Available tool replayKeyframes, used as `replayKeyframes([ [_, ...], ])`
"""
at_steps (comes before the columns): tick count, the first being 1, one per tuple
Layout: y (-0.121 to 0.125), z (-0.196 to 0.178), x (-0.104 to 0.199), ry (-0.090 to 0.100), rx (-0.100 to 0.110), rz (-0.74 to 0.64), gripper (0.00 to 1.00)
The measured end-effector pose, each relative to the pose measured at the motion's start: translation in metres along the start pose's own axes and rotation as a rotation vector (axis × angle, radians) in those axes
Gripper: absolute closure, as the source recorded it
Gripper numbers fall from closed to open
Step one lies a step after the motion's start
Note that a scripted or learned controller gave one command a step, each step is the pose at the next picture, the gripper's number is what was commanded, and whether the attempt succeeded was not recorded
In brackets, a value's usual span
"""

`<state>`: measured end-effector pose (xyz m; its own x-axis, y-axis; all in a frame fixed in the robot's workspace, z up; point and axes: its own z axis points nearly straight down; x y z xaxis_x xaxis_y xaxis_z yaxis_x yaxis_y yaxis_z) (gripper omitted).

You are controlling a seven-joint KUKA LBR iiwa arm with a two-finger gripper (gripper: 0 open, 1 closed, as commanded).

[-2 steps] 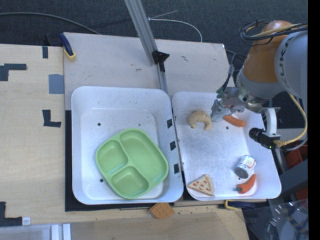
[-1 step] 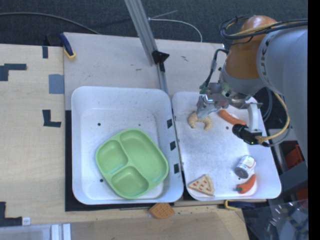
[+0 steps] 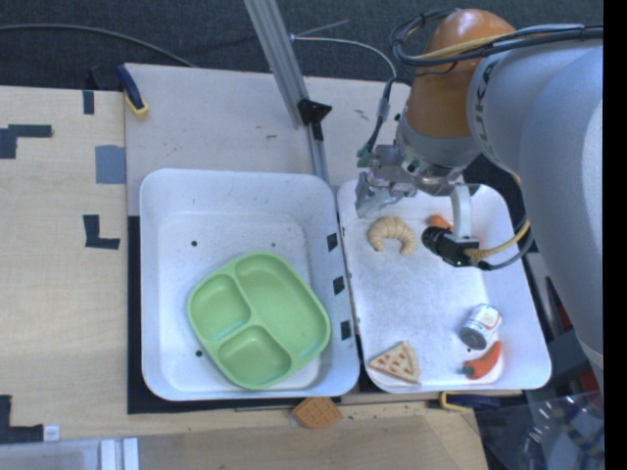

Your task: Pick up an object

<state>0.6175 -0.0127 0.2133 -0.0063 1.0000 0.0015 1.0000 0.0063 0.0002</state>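
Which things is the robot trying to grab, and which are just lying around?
Could be grabbed, all in the right bin:
croissant, just below the gripper
pizza slice
can
carrot

Just lying around:
green plate in the left bin
cookie on the bench, outside the bins
clamp at the back

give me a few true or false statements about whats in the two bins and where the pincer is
1. The green divided plate lies in the left bin. True.
2. The croissant lies on the green plate. False: it lies in the right bin, near its far end.
3. The pincer is above the right bin's far edge, close to the croissant. True.
4. The pizza slice sits at the far end of the right bin. False: it lies at the near corner.
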Motion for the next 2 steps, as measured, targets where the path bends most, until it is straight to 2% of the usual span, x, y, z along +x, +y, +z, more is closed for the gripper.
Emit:
replayKeyframes([
  [1, 0.001, 0.005, 0.053, 0.000, 0.002, 0.000, 1.00],
  [2, 0.006, -0.013, 0.103, 0.001, 0.000, -0.001, 1.00],
])
